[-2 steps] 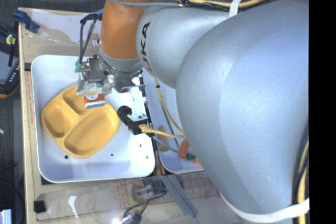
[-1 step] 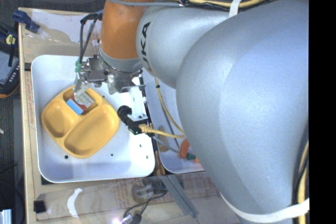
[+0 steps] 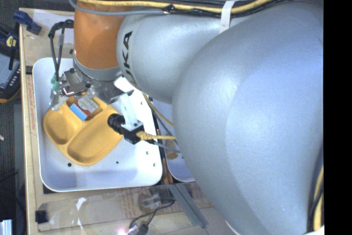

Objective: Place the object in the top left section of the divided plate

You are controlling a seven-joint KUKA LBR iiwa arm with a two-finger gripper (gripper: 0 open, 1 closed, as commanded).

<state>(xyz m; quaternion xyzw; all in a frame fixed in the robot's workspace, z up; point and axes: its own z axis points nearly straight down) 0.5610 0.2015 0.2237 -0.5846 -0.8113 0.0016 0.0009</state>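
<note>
Claw (image 3: 74,88) position is marked at the far left of the scene, low over the upper part of the yellow divided plate (image 3: 82,135), beneath the orange band (image 3: 99,25) of the grey arm (image 3: 231,96). Whether anything is gripped cannot be told, since the wrist hides the tips.

Just right of the claw, a small object (image 3: 82,107) with blue and orange-brown faces is seen lying in the plate's upper section, close under the wrist. Which compartment counts as the top left cannot be settled for certain from this slant, and it cannot be made out whether the object is touched by the claw or merely lies beneath it.

Judged from this, the placing step is taken to be in hand or just completed. The next move is thought to call for a clean release, if one is not already made, and a straight lift away, so that the light plate is not dragged or tipped.

Further right, a black fitting (image 3: 118,124) with a yellow cable is seen hanging over the plate's edge, and the rest of the picture is covered by the arm's bulk.

Counted: one arm, one claw, one divided plate with three sections visible, one object, and two white bins, the left bin (image 3: 99,176) bearing the plate and the right bin (image 3: 179,173) mostly hidden, both set on the wooden desk (image 3: 110,206).
</note>
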